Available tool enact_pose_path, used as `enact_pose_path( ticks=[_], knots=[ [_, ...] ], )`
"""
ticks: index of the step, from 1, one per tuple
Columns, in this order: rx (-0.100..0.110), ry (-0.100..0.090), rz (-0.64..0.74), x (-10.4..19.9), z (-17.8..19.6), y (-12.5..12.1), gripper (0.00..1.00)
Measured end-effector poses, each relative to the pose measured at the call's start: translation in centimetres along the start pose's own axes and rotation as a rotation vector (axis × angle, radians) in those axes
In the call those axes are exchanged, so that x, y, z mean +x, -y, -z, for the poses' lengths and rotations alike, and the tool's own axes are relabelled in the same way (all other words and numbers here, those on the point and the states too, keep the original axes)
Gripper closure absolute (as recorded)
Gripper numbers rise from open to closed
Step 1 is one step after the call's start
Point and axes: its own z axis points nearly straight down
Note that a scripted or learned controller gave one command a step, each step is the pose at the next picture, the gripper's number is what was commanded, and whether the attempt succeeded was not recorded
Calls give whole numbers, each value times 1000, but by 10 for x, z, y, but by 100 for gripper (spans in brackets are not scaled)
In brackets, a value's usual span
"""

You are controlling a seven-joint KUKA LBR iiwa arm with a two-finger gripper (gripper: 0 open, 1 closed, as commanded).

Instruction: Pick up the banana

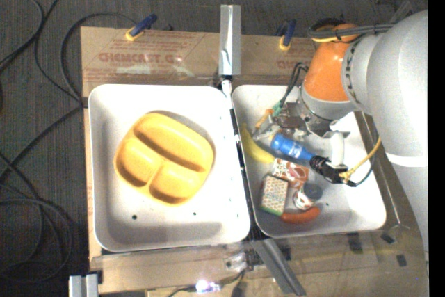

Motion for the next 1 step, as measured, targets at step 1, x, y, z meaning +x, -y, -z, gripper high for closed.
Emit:
enact_pose_path(
  ticks=[1],
  knots=[
    [0, 0, 0, 0, 0, 0, 0]
  ],
)
